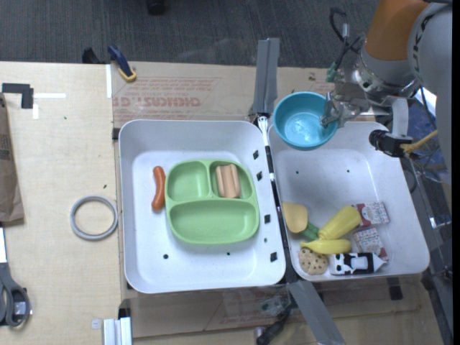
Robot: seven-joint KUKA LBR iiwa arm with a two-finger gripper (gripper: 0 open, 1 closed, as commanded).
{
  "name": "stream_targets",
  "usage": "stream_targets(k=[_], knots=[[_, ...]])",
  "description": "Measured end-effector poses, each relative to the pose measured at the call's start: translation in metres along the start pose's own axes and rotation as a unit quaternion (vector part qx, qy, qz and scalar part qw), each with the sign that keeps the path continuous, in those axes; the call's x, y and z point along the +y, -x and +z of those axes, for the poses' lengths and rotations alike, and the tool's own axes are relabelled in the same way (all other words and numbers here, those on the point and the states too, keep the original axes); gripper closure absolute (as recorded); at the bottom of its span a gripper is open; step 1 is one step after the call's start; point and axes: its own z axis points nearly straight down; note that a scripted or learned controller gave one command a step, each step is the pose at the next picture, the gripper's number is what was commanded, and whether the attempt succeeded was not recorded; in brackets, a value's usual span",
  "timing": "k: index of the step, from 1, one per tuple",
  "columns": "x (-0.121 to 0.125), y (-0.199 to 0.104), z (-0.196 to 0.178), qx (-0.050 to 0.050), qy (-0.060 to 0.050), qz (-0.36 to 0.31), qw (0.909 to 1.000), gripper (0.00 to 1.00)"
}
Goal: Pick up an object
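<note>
Single fixed camera, mounted above the bench, looking down at a slant. Far enough back to take in both white bins whole: the right bin (402, 214) sits directly under the gripper (335, 113), the left bin (136, 214) is across the divider from it. The arm (402, 27) enters from the view's upper right. Bare bench (50, 164) beyond the left bin and dark floor (180, 13) behind the gripper are also framed.

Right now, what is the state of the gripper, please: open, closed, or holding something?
Gripper: closed on the rim of the round blue plastic bowl, at the right bin's far edge.
</note>
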Motion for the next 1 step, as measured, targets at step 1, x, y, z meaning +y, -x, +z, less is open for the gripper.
stream_targets(k=[1], knots=[[-0.0278, 0.0597, -0.0061, 0.0, -0.001, -0.029, 0.9996, 1.0]])
